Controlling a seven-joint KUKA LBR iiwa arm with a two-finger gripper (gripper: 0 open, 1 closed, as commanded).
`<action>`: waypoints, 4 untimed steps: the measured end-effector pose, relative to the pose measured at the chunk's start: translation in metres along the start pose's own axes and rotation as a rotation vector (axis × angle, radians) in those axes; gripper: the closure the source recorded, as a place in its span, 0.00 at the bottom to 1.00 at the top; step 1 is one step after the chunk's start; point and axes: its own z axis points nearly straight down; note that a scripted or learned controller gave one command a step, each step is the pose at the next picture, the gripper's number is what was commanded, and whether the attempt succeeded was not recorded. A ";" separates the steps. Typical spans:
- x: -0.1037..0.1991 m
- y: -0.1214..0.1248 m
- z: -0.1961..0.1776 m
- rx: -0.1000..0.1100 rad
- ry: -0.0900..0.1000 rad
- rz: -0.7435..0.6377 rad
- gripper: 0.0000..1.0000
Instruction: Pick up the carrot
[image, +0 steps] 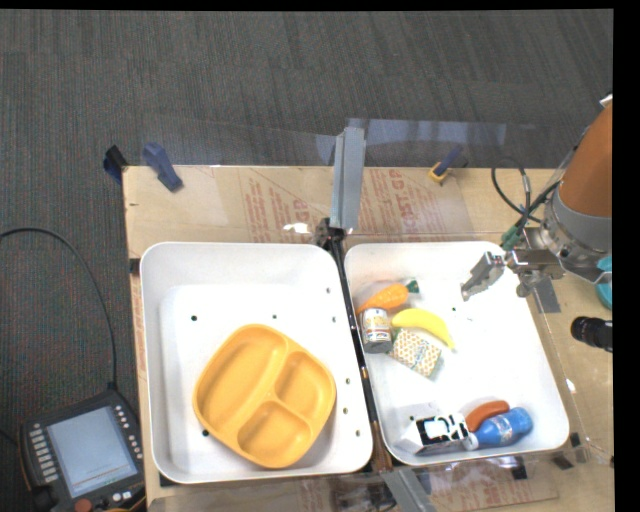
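Judging from the single overhead view, the task is taken to be at its approach step: the carrot (387, 296) has not yet been gripped and lies in the right bin (520, 330), near that bin's upper left corner, close to the wall shared with the left bin (160, 300). The gripper (500, 272) is seen over the upper right part of the right bin, well apart from the carrot and with nothing between its fingers; whether those fingers are set wide or narrow cannot be told, since one is seen edge-on and the other is poorly resolved. The carrot's long axis is laid on a slant, running from lower left to upper right in the view, with the orange body toward the lower left and the small green top pointing to the upper right. A small can (376, 329) is placed just below the carrot, a banana (424, 325) lies just beside it to the lower right, and a patterned packet (416, 352) rests under the banana's end. A yellow divided plate (265, 395) is held in the left bin and is not involved. The next move is judged to call for a shift of the gripper to the view's left until it is centred over the carrot, a turn of the wrist so that the fingers close across the slanted body, and a descent kept clear of the can and banana.
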 end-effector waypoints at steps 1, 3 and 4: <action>0.041 0.035 0.128 0.000 0.000 -0.150 0.00; 0.060 0.029 0.163 -0.005 -0.002 -0.464 0.00; 0.066 0.069 0.164 -0.004 -0.002 -0.289 0.00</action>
